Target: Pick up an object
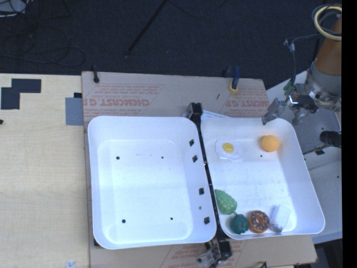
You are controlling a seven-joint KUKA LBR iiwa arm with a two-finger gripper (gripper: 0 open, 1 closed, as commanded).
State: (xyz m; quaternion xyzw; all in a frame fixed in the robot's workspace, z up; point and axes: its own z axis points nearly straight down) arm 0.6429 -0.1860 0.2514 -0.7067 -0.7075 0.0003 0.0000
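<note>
The right bin (304,172) holds several small objects. An orange ball (270,143) lies near its far right corner, with a fried-egg toy (228,148) to its left. Along the near edge sit a light green lumpy piece (225,201), a dark teal piece (240,223), a brown sprinkled donut (258,221) and a pale whitish block (280,215). My gripper (281,108) hangs beyond the far right corner of that bin, above and behind the orange ball, touching none of the objects. The grey arm with its orange band (329,54) rises behind it at the right.
The left bin (97,149) stands beside the right one, joined by a black clip rail (202,172). Both rest on a cardboard sheet (145,96) on a wooden bench. A blue and yellow clamp (235,80) stands at the cardboard's far edge.
</note>
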